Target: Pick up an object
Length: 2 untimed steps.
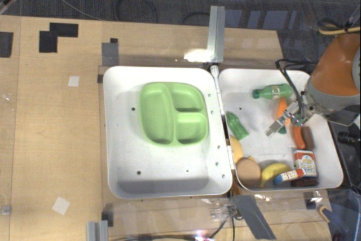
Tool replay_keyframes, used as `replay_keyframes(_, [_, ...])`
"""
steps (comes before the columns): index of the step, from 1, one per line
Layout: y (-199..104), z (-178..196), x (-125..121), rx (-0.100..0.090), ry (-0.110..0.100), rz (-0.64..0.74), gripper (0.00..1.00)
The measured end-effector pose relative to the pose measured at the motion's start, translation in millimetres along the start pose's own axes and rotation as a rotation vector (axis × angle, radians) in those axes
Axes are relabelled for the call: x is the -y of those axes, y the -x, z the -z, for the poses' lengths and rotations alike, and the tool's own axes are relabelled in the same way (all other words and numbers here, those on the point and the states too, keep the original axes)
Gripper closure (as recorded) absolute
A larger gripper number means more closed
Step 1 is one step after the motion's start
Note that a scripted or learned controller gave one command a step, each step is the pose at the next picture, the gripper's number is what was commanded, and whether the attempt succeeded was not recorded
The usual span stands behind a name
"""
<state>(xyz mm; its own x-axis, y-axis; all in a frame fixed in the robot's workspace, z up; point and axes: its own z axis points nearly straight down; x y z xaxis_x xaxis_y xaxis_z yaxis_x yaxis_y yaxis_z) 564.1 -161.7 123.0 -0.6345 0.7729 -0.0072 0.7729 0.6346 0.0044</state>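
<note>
- Gripper [277,126] hovers over the right bin [256,79], fingers parted, holding nothing.
- Orange carrot [281,106] lies steeply, near upright in view.
- Carton [305,162] label unreadable.

There were 2 white bins: the left bin [121,121] held 1 green divided tray [172,113], w/ 3 compartments. The right bin [248,79] held approx. 9 items: 1 green bottle [272,91], 1 carrot [280,107], 1 green pepper-like veg [237,126], 1 sausage [300,136], 1 small carton [304,162], 1 banana [271,171], 1 brown roundish item [247,169], 1 blue-and-red packet [285,177], and 1 yellow piece [236,149] by the divider. Also 1 arm [338,73] w/ 1 gripper [286,120].
</note>
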Motion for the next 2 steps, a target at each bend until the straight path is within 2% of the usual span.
replay_keyframes(1, [9.6, -35.0, -39.4, 0.0, 0.003, -0.133, 0.0])
replay_keyframes(2, [46.8, -35.6, -24.1, 0.0, 0.002, -0.158, 0.0])
